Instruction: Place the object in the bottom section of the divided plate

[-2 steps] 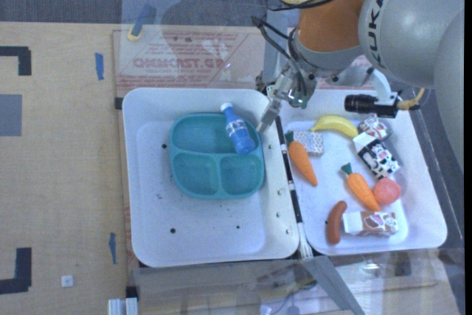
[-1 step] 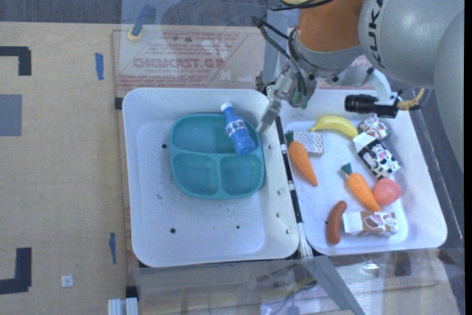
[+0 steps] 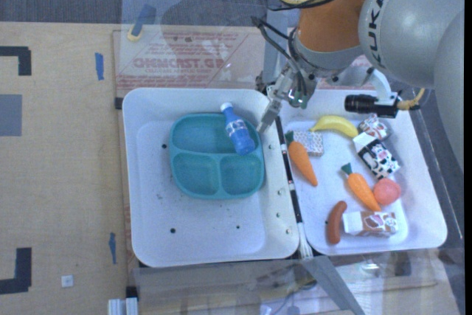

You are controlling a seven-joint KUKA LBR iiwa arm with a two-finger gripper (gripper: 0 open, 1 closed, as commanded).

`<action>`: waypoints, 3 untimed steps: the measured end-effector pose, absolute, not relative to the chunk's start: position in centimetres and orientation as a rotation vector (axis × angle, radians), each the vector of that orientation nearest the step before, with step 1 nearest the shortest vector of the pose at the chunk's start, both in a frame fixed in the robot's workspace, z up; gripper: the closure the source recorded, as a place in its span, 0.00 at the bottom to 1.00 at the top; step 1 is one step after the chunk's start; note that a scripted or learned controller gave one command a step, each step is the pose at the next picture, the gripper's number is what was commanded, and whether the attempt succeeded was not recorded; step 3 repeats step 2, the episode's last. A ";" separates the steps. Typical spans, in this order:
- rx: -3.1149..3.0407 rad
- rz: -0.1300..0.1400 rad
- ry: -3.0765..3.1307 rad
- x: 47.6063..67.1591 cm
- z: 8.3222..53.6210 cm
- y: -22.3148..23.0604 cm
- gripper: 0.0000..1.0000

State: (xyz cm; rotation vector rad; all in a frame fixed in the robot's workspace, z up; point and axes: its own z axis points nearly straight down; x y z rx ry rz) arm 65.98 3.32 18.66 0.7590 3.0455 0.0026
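Surface (image 3: 59,181) is pale wood w/ black and blue tape marks on the left part. Two white bins sit side by side on it: left bin (image 3: 147,232) and right bin (image 3: 424,232), rims touching along the middle.

Arm (image 3: 413,18) comes in from top right, big grey body, orange band (image 3: 335,0) above the wrist, yellow and black cables looped over it. Wrist tilts down and to the left, so the claw (image 3: 271,116) hangs over the back end of the divider between the bins, tips pointing toward the left bin. Claw looks narrow, fingers close together, nothing seen between them; can't tell for sure if fully closed.

Teal divided plate (image 3: 217,156) lies in the left bin, toward its back right. Blue bottle (image 3: 237,129) w/ white cap lies tilted on the plate's upper right rim, partly over the top section, just beside the claw tips but apart from them.

Right bin holds: banana (image 3: 335,125) near the back, two carrots (image 3: 302,163) (image 3: 361,189), black-and-white carton (image 3: 375,156), a red-white carton (image 3: 375,222) at front, sausage (image 3: 335,222) beside it, pinkish round fruit (image 3: 387,192), small checkered packet (image 3: 315,144) next to the left carrot.
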 end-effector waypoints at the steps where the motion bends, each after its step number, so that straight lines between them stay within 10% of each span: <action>1: 0.783 0.002 3.040 62.7 20.4 7.6 0.00; 3: 0.890 0.002 3.010 60.0 24.1 2.2 0.00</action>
